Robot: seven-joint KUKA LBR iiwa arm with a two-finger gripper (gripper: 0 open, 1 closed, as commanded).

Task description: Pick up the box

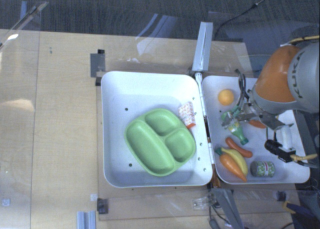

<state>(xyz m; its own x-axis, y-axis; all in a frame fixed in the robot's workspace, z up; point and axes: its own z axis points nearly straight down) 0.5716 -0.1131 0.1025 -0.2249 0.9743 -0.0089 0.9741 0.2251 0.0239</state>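
The box (186, 114) is small, white with red print. It lies in the left bin (115, 123), against the upper right rim of a green divided plate (160, 140) and close to the bin's right wall. My gripper (234, 118) hangs low over the left part of the right bin (296, 175), just above a small green bottle (240, 134). It is about a hand's width to the right of the box, across the wall between the two bins. Nothing can be seen held in it.
The right bin holds an orange ball (226, 97), a red sausage-like piece (239, 147), a banana (237, 157), a carrot (232, 166) and a small can (262, 168). The arm's orange band (272, 80) looms over that bin's right half.
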